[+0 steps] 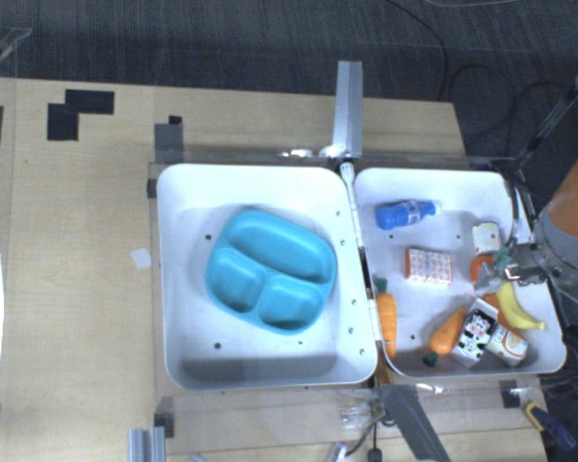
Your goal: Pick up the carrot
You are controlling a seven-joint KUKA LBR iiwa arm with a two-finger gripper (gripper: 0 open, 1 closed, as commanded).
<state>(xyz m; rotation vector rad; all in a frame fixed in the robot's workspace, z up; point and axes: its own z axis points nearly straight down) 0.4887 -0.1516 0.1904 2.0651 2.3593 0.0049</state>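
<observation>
Two orange carrots lie in the right bin (443, 177). One carrot (386, 321) lies lengthwise against the bin's left wall, near the front. The other carrot (447, 332) is tilted, with its dark green end toward the front edge, beside a black-and-white patterned item (476, 334). My gripper (507, 265) hangs at the bin's right side, over a red-orange object (481, 269) and just above a banana (516, 310). It is well to the right of both carrots and touches neither.
The right bin also holds a blue bottle (403, 214), a pink checkered box (430, 266), a small cream box (486, 236) and an orange-white carton (511, 346). A blue divided plate (270, 269) sits in the left bin (188, 258). A metal post (349, 109) stands behind the bins.
</observation>
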